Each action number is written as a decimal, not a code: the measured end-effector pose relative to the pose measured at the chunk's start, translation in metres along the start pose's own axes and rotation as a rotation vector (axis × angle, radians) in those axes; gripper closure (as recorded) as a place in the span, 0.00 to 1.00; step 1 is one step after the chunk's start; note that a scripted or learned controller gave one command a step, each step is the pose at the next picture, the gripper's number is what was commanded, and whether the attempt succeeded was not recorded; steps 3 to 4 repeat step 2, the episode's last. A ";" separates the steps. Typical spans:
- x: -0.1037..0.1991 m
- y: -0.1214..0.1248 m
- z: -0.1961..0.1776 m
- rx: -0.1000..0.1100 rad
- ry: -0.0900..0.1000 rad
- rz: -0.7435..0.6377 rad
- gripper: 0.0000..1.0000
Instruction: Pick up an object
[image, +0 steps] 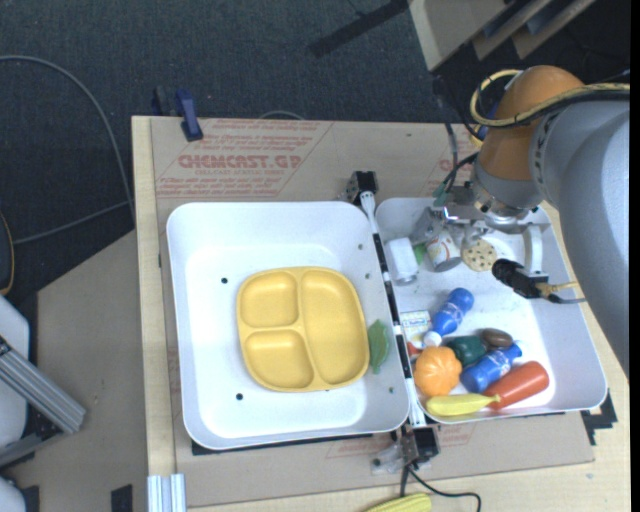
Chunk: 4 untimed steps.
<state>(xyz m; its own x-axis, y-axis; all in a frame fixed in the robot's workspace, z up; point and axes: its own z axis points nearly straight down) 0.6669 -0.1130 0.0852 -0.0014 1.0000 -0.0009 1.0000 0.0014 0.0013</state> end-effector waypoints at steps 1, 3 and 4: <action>0.000 0.001 -0.011 -0.003 -0.002 -0.001 1.00; 0.084 -0.060 -0.101 0.001 0.003 -0.001 1.00; 0.084 -0.060 -0.101 0.001 0.003 -0.001 1.00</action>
